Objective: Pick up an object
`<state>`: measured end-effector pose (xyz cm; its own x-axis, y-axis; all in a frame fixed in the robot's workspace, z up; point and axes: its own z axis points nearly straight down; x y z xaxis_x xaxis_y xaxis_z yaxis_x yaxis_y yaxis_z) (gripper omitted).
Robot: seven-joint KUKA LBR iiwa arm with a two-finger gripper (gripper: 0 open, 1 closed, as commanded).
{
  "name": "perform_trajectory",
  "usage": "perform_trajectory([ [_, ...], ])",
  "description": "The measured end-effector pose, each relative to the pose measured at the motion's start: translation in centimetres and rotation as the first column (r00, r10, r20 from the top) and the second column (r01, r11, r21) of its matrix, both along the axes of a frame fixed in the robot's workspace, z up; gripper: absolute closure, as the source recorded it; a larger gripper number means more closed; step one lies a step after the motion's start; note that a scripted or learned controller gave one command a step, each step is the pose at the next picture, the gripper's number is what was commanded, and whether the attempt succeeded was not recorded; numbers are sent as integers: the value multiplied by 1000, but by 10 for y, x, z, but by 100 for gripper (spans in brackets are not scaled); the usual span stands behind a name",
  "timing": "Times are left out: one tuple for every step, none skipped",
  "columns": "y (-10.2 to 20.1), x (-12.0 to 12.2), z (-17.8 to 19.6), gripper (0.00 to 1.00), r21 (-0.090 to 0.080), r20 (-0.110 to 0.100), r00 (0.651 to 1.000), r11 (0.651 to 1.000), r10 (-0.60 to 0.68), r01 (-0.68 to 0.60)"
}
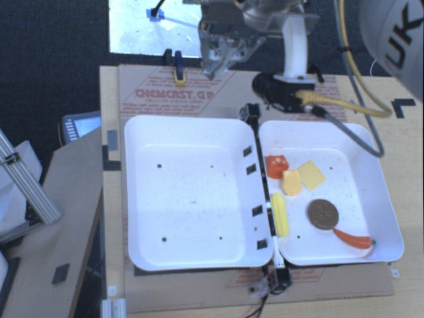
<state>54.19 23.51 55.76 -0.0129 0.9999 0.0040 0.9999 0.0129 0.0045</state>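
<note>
1. The end effector [215, 61] is seen raised above the bench's [79, 177] far edge, behind both bins; whether it is open or closed cannot be told, and nothing is seen held.
2. The objects are gathered in the right bin [377, 171]: a red piece [276, 165], yellow pieces [311, 175], a brown disc [322, 214], an orange carrot [352, 238].
3. The approach step is judged to be in hand; a descent over one object is called for next.
</note>
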Motion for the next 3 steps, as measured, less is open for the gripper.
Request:
perform_trajectory([
  [0, 0, 0, 0, 0, 0, 1000, 1000, 1, -1],
  [0, 0, 11, 100, 1, 2, 1000, 1000, 4, -4],
  [0, 0, 11, 0, 1, 1, 1000, 1000, 5, -5],
])
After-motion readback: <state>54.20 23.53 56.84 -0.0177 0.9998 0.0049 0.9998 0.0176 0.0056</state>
